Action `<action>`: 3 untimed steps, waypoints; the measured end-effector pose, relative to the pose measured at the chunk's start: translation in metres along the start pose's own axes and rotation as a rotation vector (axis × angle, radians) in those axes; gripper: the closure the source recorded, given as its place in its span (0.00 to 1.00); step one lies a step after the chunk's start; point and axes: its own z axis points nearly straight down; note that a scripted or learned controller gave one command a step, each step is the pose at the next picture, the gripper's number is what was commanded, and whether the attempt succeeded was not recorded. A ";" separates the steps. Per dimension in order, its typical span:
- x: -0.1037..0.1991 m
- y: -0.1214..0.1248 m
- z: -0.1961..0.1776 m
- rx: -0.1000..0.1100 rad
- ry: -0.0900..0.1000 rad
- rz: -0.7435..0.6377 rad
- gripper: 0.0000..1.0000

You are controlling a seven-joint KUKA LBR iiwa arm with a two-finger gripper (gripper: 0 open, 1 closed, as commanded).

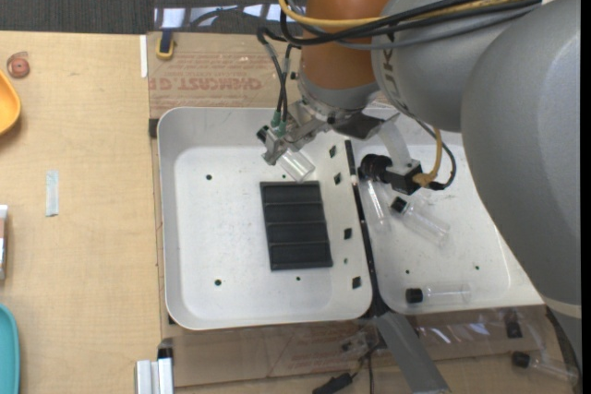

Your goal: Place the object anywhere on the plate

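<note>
A grey arm reaches in from three o'clock, its tool (284, 146) over the left bin (185, 198) pinching a clear tube (295, 164) just at twelve o'clock of the black plate (295, 225); seemingly mid-carry, it next needs lowering onto the plate and letting go.

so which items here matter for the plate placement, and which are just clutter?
Job:
- gripper, above the left bin
- dark ribbed plate in the left bin
- clear tubes in the right bin, candidate objects

Clutter:
- orange dish at the bench's left edge
- teal item
</note>
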 end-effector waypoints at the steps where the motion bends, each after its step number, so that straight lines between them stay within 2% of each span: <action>1: 0.060 0.008 -0.051 -0.003 -0.001 -0.260 1.00; 2: 0.104 -0.015 -0.032 -0.001 0.000 -0.457 1.00; 3: 0.104 -0.015 -0.033 -0.001 0.000 -0.456 0.00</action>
